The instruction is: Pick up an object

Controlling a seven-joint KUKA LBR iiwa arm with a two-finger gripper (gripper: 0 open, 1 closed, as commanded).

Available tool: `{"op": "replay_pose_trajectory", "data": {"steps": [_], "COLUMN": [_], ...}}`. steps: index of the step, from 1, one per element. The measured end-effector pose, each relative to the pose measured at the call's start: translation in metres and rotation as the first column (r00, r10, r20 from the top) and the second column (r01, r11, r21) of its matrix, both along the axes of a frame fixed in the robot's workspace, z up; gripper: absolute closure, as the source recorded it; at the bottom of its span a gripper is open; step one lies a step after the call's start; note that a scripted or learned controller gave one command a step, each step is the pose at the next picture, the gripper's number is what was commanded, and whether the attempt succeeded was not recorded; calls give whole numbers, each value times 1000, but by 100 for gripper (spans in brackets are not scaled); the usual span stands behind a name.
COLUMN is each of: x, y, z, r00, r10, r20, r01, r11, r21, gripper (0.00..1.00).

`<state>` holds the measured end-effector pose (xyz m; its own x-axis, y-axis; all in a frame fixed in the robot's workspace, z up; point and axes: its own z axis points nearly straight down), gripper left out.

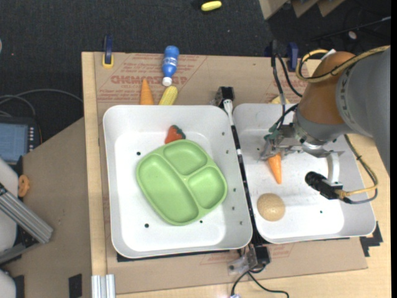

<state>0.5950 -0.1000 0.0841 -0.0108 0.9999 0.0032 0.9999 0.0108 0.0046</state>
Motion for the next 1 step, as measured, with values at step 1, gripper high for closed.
{"op": "replay_pose_trajectory", "data": {"steps": [1], "x": [22], "y": [104], "z": [108], "r00": [1000], "r10": [2], "r20": [9], "r01": [-2], "r11": [1000], "r21": [0], "gripper": [100]}}
